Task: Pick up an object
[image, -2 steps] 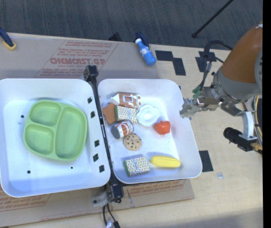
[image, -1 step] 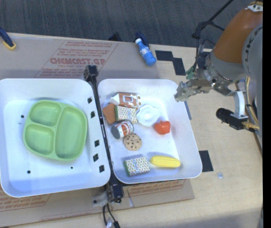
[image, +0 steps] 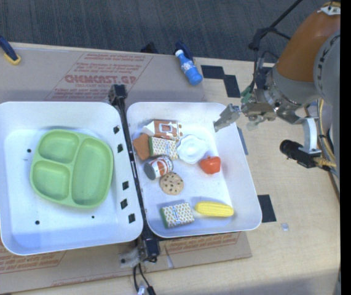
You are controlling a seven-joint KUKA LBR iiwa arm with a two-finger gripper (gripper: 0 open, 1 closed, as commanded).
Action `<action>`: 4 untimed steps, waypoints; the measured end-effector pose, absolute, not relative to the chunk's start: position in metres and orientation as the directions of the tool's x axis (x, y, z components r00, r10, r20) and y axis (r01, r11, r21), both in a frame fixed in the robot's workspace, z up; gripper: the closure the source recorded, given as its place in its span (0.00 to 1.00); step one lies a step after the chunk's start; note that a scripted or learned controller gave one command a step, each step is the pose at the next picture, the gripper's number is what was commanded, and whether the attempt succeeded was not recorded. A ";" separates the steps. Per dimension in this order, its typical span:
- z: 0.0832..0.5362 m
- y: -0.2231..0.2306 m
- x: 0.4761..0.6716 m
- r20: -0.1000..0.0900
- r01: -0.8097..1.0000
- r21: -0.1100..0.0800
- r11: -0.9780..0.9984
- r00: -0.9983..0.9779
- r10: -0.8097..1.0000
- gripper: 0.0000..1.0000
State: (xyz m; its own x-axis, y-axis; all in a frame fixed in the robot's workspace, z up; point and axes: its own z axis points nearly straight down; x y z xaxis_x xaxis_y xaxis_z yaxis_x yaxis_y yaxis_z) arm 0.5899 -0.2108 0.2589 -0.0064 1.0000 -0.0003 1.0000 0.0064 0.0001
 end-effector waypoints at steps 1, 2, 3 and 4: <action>0.203 -0.198 0.524 0.002 1.000 -0.005 0.006 -0.006 1.000 0.00; 0.204 -0.199 0.524 0.001 1.000 -0.003 0.006 -0.006 1.000 0.00; 0.204 -0.199 0.524 0.001 1.000 -0.003 0.006 -0.006 1.000 0.00; 0.204 -0.199 0.524 0.001 1.000 -0.003 0.006 -0.006 1.000 0.00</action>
